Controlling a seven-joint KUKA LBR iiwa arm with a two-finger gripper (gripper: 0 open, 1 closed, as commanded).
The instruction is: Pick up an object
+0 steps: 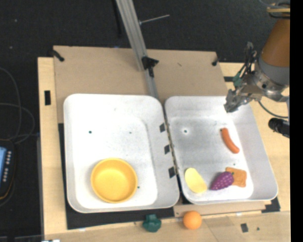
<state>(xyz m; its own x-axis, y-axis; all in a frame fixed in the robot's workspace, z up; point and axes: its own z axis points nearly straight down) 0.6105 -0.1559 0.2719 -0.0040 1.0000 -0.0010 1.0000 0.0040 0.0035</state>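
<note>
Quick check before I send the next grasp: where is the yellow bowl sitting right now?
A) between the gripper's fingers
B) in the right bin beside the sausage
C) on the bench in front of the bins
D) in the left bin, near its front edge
D. The yellow bowl rests on the floor of the left bin, toward its front edge, well away from the gripper over the right bin's far corner.

The arm (276, 49) comes in from the upper right of the camera view, its orange band sitting above a grey wrist (270, 77). From the wrist it slants down and to the left, with dark cables running along its side. The end effector (231, 105) hangs at the low end of that slant, tilted rather than straight down. It is small and dark here, too indistinct to read in detail.
</note>
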